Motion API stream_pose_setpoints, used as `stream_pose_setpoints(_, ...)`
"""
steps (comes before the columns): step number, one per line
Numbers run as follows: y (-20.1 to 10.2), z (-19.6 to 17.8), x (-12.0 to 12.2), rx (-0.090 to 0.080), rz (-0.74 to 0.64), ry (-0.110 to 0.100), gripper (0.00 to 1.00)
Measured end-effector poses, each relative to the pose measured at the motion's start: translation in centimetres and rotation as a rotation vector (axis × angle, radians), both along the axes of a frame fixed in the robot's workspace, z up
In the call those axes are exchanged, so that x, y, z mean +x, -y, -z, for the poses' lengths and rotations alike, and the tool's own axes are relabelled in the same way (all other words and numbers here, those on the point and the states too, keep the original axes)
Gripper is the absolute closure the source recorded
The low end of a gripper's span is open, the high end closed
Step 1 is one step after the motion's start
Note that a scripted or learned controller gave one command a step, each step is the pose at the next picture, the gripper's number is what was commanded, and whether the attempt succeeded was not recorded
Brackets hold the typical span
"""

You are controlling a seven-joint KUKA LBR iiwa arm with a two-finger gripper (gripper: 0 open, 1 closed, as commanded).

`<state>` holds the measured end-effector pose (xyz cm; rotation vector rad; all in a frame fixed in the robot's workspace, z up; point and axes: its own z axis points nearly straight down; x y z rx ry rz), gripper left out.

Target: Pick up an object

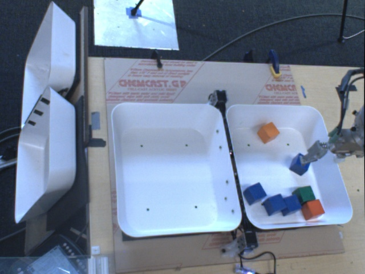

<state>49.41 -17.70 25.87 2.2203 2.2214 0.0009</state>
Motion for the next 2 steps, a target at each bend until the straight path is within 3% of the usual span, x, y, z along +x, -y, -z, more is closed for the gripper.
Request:
stream_pose_setpoints(1, -5.9, 17.7, 7.1, 0.003, -0.003, -0.013, 0.00)
stream_pose_setpoints(2, -4.3, 17.1, 13.0, 0.000, -0.001, 0.001, 0.00)
